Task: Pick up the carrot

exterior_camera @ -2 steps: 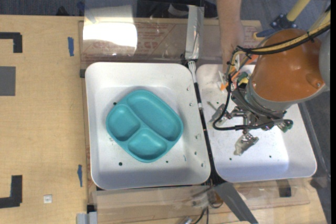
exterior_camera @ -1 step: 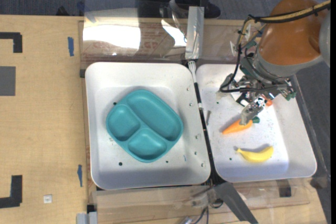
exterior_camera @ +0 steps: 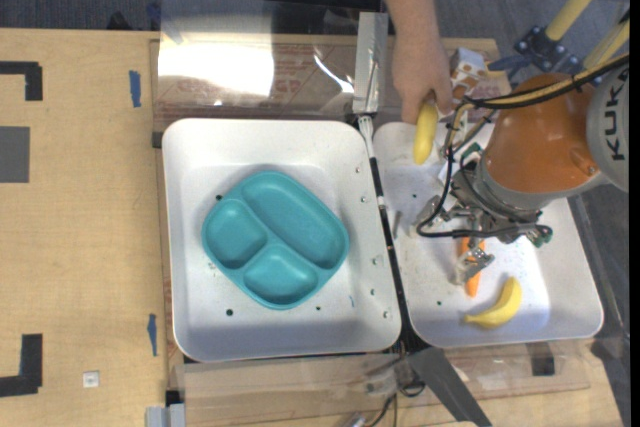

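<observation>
Camera view: our hand (exterior_camera: pixel 474 258) sits right over the carrot (exterior_camera: pixel 472 283), whose long axis runs near-far; its grip we cannot tell.

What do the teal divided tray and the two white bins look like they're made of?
Teal tray: probably molded plastic, smooth, slightly matte, one even colour, rounded compartment walls. Left bin and right bin: likely thin plastic, smooth with soft glare and rounded corners; cannot say for sure.

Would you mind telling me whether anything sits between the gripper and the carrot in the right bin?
Nothing visible does. The gripper hangs directly over the carrot, whose orange tip shows just below it. The nearest banana lies beside the carrot, not over it, and a person's hand holds another banana farther back.
</observation>
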